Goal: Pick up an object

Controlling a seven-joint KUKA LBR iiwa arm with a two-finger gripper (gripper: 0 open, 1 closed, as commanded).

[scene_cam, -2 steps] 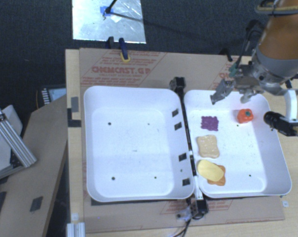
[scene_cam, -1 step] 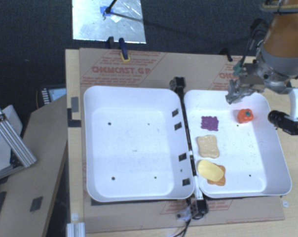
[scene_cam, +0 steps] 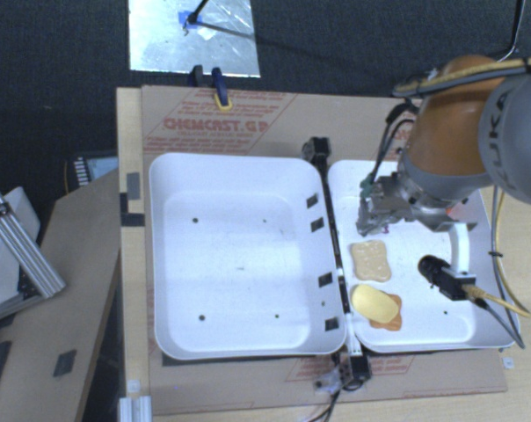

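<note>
Gripper low in the right bin; cracker just below its tip, yellow piece beyond; left bin well apart.

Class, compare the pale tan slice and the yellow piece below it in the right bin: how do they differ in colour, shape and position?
The tan slice is pale beige, the yellow piece bright yellow. The tan slice looks flat and roughly square with a wavy edge; the yellow piece looks rounder, with an orange-brown part at its lower right. The tan slice lies nearer the gripper. Both lie in the right bin, by its left wall.
</note>
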